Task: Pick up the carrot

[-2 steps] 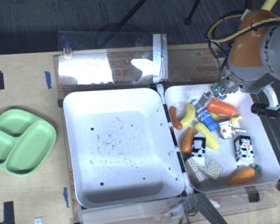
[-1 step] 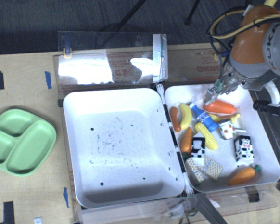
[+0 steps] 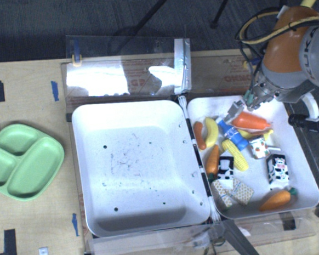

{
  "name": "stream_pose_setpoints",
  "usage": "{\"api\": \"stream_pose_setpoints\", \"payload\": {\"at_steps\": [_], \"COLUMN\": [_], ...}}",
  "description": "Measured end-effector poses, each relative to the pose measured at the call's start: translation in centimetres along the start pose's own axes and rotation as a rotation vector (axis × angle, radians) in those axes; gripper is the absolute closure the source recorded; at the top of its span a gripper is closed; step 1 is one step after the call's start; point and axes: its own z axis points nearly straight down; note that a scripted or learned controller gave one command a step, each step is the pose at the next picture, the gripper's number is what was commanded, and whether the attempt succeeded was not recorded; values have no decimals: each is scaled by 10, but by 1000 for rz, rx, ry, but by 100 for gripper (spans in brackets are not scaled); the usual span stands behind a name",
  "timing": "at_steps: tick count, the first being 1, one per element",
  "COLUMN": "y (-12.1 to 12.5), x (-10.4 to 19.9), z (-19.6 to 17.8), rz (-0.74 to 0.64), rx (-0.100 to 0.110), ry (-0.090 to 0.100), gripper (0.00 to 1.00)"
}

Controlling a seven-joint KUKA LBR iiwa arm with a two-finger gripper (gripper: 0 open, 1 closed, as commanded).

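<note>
The carrot (image 3: 275, 200), orange with a small green stub at its right end, lies in the front right corner of the right bin (image 3: 306, 162). My gripper (image 3: 237, 110) hangs over the back of that bin, far from the carrot. Its grey tips sit just left of and above a larger orange-red toy (image 3: 251, 121). Nothing shows between them.
The right bin also holds a yellow corn cob (image 3: 234, 153), a blue bottle (image 3: 232, 135), a banana (image 3: 211, 129), two orange pieces (image 3: 212, 159) by the left wall, a cow-patterned carton (image 3: 278, 170) and crackers (image 3: 234, 192). The left bin (image 3: 135, 164) adjoins it. A green divided plate (image 3: 22, 161) sits far left.
</note>
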Motion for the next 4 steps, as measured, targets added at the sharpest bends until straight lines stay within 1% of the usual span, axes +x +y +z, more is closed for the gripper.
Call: {"api": "stream_pose_setpoints", "payload": {"at_steps": [1,2,3,4], "y": [-28,-28,-34,-7], "x": [-62,-73,-79,-28], "z": [25,55,25,48], "rz": [-177,-223,-32,-47], "rx": [7,10,7,7], "ry": [6,19,6,6], "gripper": [0,0,0,0]}}
